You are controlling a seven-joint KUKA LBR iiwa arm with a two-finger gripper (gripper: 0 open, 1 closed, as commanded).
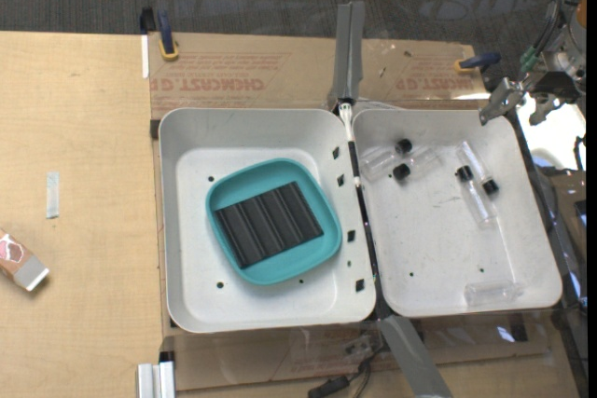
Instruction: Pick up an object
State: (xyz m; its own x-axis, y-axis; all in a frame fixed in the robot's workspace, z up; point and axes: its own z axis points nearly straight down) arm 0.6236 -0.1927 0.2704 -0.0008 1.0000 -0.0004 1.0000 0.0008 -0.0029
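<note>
Camera view looks down on two bins, and the nearest likely pick is a clear tube (476,186) with black caps, lying on the floor of the right bin (522,294) toward its far right part. Its long axis runs from upper left to lower right, a black cap at about mid-length and another near its upper end. Two more clear tubes (399,159) with black caps lie close together near the bin's far left corner, running more or less across the bin. Another clear piece (492,294) rests by the near right edge, hard to make out against the white.

The left bin (177,228) holds a teal tray (224,200) with a dark ribbed block (269,222) sitting in it, tilted a little off square to the bin walls.

The gripper (518,102) hangs at the far right corner of the right bin, over its rim, with the arm coming in from the right. Its two fingers look spread apart, with nothing between them. From there the nearest tube lies toward the near side and slightly left, close by; the pair of tubes lies well to the left, and the teal tray is in the other bin altogether, much farther left.

I would judge that the move turns on lining the fingers across the tube's slanted axis, since a clear, round, thin thing like that could roll or slip out of a poorly squared grip.
</note>
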